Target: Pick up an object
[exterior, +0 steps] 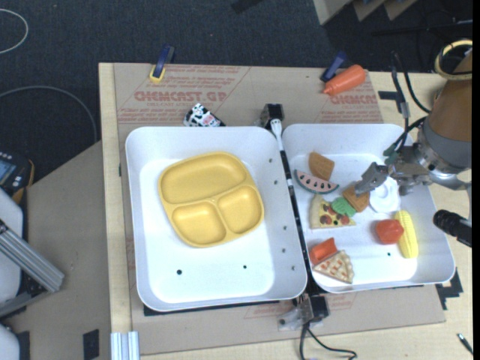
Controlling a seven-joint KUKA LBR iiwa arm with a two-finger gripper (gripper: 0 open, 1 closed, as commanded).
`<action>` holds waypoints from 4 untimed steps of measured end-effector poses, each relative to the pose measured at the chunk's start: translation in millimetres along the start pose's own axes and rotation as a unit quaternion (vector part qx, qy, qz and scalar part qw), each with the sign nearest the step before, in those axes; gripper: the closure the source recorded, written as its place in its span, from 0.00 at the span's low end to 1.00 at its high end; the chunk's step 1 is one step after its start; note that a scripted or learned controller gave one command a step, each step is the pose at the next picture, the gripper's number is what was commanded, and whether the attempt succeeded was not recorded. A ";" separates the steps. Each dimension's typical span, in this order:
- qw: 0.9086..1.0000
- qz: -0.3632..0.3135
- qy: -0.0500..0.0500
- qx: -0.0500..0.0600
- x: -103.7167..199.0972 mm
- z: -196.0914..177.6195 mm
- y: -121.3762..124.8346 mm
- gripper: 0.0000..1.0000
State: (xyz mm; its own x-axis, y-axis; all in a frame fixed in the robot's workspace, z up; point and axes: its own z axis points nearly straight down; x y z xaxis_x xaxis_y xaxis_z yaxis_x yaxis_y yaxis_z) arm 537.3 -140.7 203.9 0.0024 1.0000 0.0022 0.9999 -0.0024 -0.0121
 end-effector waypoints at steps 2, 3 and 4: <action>1.000 -0.001 0.000 -0.002 5.9 55.9 -0.5 0.00; 1.000 0.000 0.000 -0.006 10.0 117.0 0.9 0.00; 1.000 -0.001 -0.001 -0.009 9.6 115.8 2.9 0.00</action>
State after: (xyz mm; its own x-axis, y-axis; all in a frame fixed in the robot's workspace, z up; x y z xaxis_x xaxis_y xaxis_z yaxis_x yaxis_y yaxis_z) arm 538.8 -130.8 88.0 0.0007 1.0000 0.0001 1.0000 -0.0007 0.0049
